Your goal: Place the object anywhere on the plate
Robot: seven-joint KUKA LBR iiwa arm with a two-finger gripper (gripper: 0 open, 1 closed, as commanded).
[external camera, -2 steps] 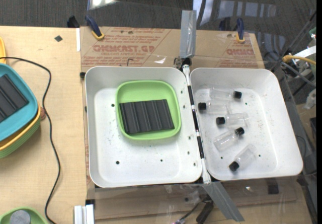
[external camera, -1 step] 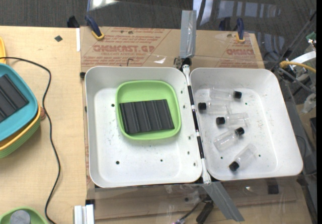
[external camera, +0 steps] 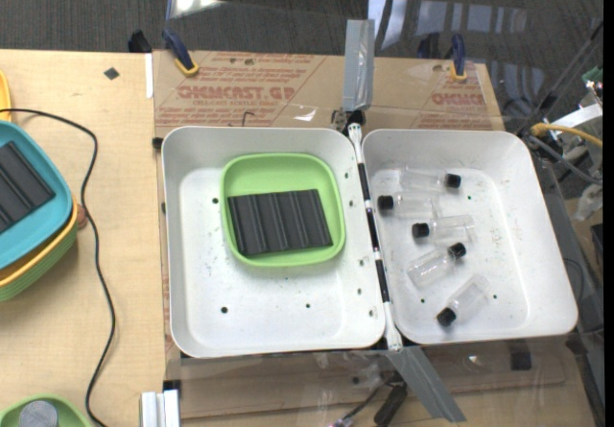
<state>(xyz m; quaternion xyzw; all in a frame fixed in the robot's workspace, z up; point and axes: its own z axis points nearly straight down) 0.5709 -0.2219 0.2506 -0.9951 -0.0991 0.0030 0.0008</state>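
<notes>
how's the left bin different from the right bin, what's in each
The left bin holds one green plate with a dark ribbed insert; the right bin holds several small clear vials with black caps. The left bin's contents sit as one piece toward its back, while the right bin's vials lie scattered at different angles. Both bins are shallow, white and side by side.

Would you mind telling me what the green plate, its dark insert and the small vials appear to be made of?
Green plate: likely moulded plastic, matte, uniform colour, rounded rim.
Dark insert: perhaps rubber or foam, dull black, ribbed.
Vials: clear plastic or glass; the bin floor shows through them, and the caps are black.
</notes>
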